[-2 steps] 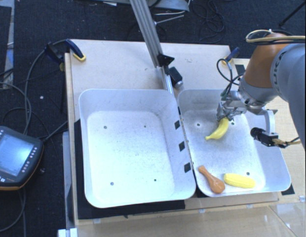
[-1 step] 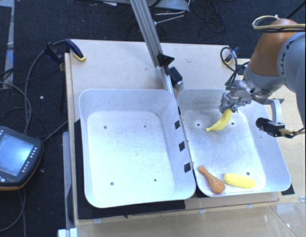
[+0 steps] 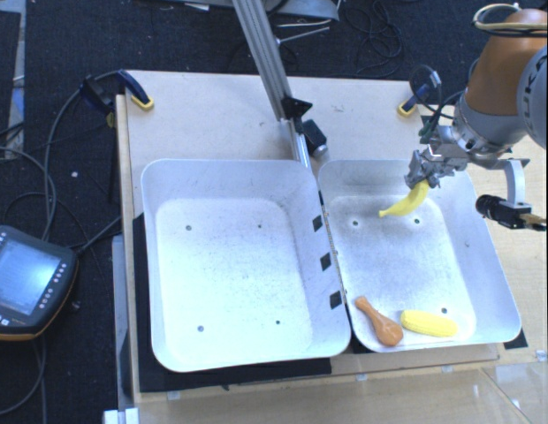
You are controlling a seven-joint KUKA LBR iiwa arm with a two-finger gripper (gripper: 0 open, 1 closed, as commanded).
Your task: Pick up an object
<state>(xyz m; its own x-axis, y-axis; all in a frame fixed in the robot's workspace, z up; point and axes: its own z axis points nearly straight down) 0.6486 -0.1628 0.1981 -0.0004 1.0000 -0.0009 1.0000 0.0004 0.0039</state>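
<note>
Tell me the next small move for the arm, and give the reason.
Probably a slow, straight lift. The gripper sits over the far part of the right bin with the banana hanging from its fingers, the lower end close to the bin floor. Raising it would show whether the hold lasts.

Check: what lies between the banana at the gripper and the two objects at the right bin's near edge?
Bare bin floor separates the banana from the yellow piece and orange piece.
</note>
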